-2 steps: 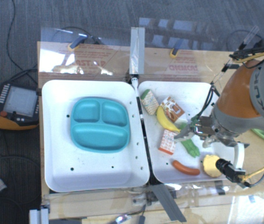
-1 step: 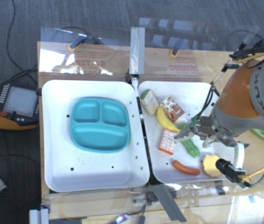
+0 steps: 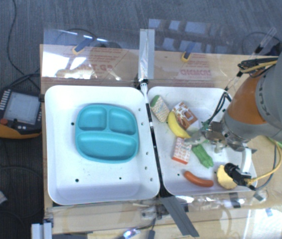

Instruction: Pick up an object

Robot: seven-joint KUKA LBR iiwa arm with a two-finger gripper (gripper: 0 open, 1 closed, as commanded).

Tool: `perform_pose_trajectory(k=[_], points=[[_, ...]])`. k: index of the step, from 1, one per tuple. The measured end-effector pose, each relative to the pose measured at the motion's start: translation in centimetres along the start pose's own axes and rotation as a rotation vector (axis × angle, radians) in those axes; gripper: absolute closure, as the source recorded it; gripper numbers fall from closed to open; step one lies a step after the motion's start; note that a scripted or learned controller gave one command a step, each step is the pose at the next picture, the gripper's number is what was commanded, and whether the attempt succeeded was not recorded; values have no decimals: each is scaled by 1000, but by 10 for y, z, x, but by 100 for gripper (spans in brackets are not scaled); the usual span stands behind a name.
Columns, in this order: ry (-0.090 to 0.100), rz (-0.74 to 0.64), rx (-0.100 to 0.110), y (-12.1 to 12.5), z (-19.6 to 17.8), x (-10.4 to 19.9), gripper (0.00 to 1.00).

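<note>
Two shallow white plastic bins sit side by side on the bench. The left bin (image 3: 66, 173) holds a turquoise divided tray (image 3: 107, 132) with rounded corners, three compartments and a smooth matte surface.

The right bin (image 3: 201, 96) is cluttered with toy food. At the top left is a small packet with a green patch (image 3: 158, 107). Just right of it lies a curved yellow banana (image 3: 177, 125), glossy plastic. A brown-and-white printed carton (image 3: 185, 115) touches the banana's upper side. Below lies a flat orange-and-white packet (image 3: 181, 151), rectangular and tilted. Beside that is a green pod-shaped item (image 3: 202, 156), elongated and lying at a slant. Near the front wall are a red-orange sausage (image 3: 198, 179), smooth and cylindrical, and a rounded yellow piece (image 3: 224, 177), partly behind a black part.

The arm comes in from the right, with a grey shell and an orange band. The gripper (image 3: 204, 136) hangs low over the middle of the right bin, right at the upper end of the green pod-shaped item and close to the banana tip. The metal parts blur together there, so I cannot tell how the pincer stands, or whether anything is in it.

Clear plastic sheeting with creases and glare is at the back of the bench.
</note>
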State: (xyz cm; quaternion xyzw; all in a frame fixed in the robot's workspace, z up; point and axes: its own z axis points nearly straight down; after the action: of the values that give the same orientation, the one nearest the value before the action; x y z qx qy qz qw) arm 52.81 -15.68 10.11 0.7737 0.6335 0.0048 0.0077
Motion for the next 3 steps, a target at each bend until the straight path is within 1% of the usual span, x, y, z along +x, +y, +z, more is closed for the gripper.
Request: perform_pose_trajectory(k=[1, 2, 3], points=[[5, -5, -2, 2, -11, 4, 100], [5, -4, 3, 0, -9, 4, 0], [1, -171, 3, 66, 7, 45, 0]])
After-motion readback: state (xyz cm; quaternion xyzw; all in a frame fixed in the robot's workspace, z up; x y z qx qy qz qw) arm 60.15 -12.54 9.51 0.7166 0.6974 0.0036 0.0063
